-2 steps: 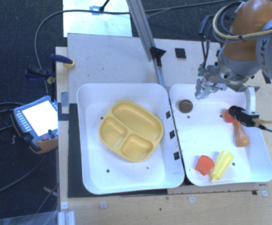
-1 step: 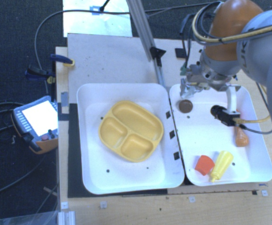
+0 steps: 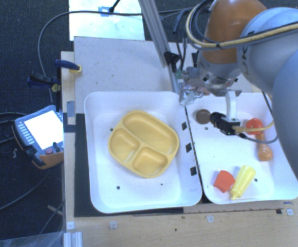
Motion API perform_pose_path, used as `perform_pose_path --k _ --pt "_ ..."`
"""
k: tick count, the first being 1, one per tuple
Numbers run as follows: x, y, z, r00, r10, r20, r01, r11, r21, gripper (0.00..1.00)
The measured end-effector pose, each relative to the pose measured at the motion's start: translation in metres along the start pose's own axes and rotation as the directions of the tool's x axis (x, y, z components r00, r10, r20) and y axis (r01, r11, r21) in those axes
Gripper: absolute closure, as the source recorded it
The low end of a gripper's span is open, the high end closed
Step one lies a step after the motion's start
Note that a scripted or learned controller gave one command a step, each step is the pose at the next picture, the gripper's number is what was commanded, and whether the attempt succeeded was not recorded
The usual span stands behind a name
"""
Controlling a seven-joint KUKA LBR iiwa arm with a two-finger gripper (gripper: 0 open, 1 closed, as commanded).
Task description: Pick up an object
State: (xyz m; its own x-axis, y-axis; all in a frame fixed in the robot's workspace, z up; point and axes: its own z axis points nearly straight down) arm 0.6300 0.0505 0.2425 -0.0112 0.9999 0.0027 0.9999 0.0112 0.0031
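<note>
Claw hangs at upper centre of frame, over the top rim where the left white bin and right white bin meet. Its parts crowd together at this slant, so I cannot tell whether it is spread or pressed together. Nothing seen gripped.

Left bin: yellow three-compartment plastic plate, flat, mid-bin. It looks a poor pick, being broad and low.

Right bin: loose small items lie apart, likely scattered so each can be taken singly.
- Small brown round object lies just below and right of the claw. It is the nearest candidate.
- Orange-red rounded piece and orange lump sit at right.
- Red-orange cup-like piece sits beside the yellow squeeze bottle, lower right, well apart from the claw.
</note>
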Motion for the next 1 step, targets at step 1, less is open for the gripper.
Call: perform_pose_path --k 1 --pt "0.0478 -0.0014 0.0154 1.0 0.003 0.002 -0.003 1.0 0.002 1.0"
